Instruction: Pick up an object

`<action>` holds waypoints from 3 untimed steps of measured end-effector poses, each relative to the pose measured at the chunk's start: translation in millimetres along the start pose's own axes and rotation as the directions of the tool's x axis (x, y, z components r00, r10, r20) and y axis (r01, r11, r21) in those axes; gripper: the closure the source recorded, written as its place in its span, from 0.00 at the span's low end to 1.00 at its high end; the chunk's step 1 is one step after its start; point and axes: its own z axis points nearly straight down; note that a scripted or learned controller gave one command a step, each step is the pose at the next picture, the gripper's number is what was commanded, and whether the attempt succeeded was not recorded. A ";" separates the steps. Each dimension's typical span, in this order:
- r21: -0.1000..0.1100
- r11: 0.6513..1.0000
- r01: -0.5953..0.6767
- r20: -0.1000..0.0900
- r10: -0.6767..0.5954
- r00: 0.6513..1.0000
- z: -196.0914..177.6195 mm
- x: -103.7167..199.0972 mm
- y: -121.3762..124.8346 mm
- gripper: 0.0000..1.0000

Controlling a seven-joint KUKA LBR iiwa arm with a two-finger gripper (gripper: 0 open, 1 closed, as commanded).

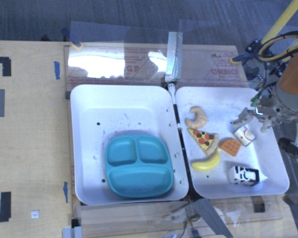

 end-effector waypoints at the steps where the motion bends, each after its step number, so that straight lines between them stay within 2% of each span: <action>1: -0.013 0.999 0.042 -0.005 -0.042 0.999 47.8 0.3 -5.4 0.00; 2: -0.010 0.999 0.038 -0.001 -0.038 0.999 40.5 -2.7 -6.6 1.00; 3: -0.015 0.991 0.133 -0.001 -0.133 0.991 -23.7 75.7 39.2 1.00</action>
